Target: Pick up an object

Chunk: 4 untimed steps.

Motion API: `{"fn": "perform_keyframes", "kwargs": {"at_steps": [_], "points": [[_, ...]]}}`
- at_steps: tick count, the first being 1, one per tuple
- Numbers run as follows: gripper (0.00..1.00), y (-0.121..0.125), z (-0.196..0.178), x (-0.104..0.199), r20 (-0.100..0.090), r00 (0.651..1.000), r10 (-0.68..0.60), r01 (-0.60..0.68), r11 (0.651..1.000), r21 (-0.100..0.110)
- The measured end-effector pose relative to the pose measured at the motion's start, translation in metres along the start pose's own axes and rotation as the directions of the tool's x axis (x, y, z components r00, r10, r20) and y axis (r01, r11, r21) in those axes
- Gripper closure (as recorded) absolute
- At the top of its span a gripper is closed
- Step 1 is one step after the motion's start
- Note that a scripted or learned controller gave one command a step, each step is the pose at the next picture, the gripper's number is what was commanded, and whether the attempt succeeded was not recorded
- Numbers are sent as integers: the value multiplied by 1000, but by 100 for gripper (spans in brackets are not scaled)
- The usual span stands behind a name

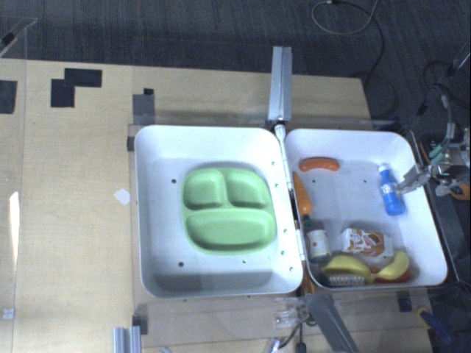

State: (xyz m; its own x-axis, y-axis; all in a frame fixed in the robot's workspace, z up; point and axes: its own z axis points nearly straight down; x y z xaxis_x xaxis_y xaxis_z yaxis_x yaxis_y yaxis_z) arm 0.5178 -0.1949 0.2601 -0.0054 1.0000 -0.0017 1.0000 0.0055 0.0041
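The right bin point(412, 149) holds several objects. A blue bottle point(391, 190) lies near its right wall. An orange sausage point(319, 165) is at the back, and a carrot point(301, 195) lies along the left wall. A small jar point(317, 243), a printed snack packet point(363, 241) and yellow bananas point(368, 268) crowd the front. My gripper point(412, 179) comes in low over the right rim, its tip right beside the blue bottle's upper end. I see nothing held in it.
The left bin point(151, 197) carries a green divided plate point(227, 208). A metal post point(280, 83) stands behind the seam between the bins. Cables lie on the dark floor at the back right.
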Motion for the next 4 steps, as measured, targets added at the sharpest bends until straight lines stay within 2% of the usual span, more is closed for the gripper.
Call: {"fn": "perform_keyframes", "kwargs": {"at_steps": [1,2,3,4], "points": [[0,-25,-56,-11,1,968,251,-251,968,-3],[0,36,87,-1,0,952,305,-305,952,3],[0,16,171,1,-1,983,183,-183,983,-8],[100,18,159,2,-3,984,180,-180,984,-13]]}}
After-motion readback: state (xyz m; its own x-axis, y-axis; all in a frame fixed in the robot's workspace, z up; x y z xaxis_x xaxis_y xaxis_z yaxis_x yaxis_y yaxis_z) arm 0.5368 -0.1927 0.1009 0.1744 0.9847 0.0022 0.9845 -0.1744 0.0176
